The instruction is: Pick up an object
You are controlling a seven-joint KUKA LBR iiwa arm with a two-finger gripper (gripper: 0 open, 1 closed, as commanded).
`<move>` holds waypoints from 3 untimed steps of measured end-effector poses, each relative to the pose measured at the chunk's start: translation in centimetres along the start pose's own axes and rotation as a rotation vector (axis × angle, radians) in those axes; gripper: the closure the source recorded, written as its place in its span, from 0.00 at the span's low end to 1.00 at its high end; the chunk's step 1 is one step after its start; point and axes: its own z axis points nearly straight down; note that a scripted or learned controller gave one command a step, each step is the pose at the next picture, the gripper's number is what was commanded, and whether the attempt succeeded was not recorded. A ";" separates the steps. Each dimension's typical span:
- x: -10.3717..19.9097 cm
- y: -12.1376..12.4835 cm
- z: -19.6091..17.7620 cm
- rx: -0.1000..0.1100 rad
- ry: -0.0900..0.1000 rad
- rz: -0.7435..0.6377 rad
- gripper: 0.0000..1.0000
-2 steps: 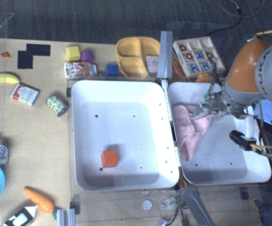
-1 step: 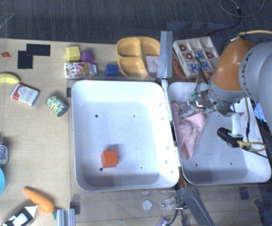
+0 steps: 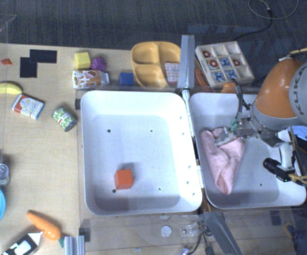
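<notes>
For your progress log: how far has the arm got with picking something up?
Done: the gripper has reached the right bin, at the pink cloth. In hand: nothing visibly gripped. Left: grasping and lifting; the cloth still lies in the bin, the orange block in the left one.

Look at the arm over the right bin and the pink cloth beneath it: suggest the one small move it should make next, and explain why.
Probably a short, straight descent onto the pink cloth. The pincer sits right at the cloth's upper edge in the right bin, and nothing shows gripped yet. The cloth is the nearest thing to pick; the orange block lies away in the left bin.
</notes>
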 end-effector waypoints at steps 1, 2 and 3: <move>2.7 3.0 0.1 0.000 0.002 -0.050 0.00; 1.9 -4.1 -0.1 0.000 0.000 -0.001 0.00; 2.9 2.7 0.1 0.000 0.001 0.075 0.00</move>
